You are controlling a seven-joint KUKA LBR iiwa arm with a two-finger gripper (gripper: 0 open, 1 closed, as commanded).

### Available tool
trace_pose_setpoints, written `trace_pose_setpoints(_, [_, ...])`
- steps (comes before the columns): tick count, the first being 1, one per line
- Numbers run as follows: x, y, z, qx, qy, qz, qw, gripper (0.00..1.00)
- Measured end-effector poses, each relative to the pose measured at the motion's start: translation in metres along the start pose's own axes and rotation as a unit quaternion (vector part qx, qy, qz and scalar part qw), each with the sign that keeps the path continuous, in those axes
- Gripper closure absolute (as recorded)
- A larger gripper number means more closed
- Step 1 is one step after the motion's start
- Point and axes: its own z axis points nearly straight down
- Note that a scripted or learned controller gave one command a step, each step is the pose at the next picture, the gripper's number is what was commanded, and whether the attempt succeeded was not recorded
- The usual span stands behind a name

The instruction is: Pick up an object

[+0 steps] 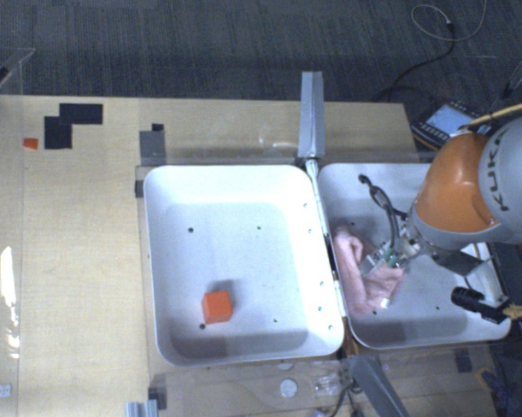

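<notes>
Two shallow white bins sit side by side on the pale wooden worktop [75, 278], split by a grey metal divider bar [312, 116] that runs up toward the top of the frame. The left bin [167, 207] holds a small orange block [217, 307], lying alone in its lower left part, well apart from every wall but nearest the bottom one. In the right bin [436, 313], a crumpled pink cloth [359, 277] lies bunched against the left wall, just beside the divider, stretching from the middle of the bin down toward its lower left corner. The arm [478, 187] comes in from the right edge of the frame, its big orange band hanging over the upper right part of that bin, with black cables looping off its wrist. The jaws [389, 257] sit low at the cloth's right edge, right at or on the pink fabric; from this slant I cannot tell whether they are apart or together, nor whether any cloth is caught between them. Up in the upper left of the frame, a few black shapes [70, 123] and a tiny orange square [30, 144] lie flat on the worktop, far from both bins. Dark carpet [195, 35] fills the top of the frame beyond the worktop.
</notes>
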Motion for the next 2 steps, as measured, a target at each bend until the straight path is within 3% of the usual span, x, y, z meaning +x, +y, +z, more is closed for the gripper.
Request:
trace_pose_setpoints(1, [0.0, 0.004, -0.012, -0.003, 0.0, -0.001, 1.0, 1.0])
trace_pose_setpoints(2, [0.018, 0.032, -0.093, 0.007, 0.006, -0.009, 0.9999, 1.0])
